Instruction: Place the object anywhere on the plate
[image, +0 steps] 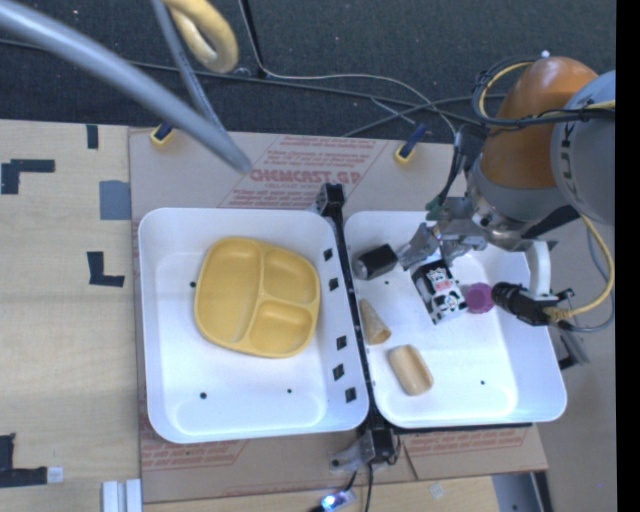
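The tool (447, 291) is hanging low over the right bin (520, 390), and I cannot tell how it is set. A purple object (481, 297) is lying just beside it; a bread roll (409, 368), a tan cone (374, 322) and a black cylinder (374, 262) are lying in the same bin. The yellow divided plate (257, 296) is sitting in the left bin (165, 300). A closure could be nudging the small purple piece aside, or a carry could be clipping the divider (345, 310).
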